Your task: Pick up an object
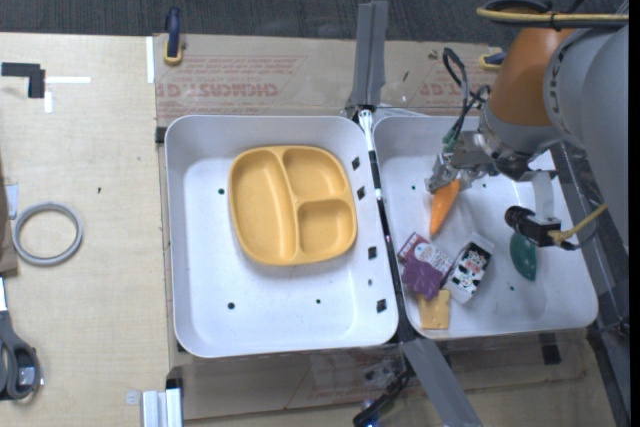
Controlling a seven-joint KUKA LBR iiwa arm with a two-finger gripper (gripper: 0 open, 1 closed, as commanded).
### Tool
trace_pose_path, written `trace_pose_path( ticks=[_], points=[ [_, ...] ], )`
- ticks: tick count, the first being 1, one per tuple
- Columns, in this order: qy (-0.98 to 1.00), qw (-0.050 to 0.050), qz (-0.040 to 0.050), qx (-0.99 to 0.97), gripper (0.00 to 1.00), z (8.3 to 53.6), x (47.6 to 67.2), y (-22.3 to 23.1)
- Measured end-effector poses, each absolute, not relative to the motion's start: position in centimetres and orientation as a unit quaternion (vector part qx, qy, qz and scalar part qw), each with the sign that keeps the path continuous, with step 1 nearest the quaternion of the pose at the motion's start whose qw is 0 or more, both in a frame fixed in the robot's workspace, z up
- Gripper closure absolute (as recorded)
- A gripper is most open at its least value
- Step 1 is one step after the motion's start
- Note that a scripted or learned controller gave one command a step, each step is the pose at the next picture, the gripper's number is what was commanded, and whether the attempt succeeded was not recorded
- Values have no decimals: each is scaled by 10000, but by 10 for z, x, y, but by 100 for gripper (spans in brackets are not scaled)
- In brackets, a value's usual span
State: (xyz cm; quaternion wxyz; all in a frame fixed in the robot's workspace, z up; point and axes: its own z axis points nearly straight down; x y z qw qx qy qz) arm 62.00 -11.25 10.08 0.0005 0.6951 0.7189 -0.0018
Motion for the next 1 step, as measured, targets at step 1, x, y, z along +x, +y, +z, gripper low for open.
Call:
trace_pose_path(
  ticks=[1],
  points=[
    [6271,2,-13,7789,100,191,638,-48]
  ],
)
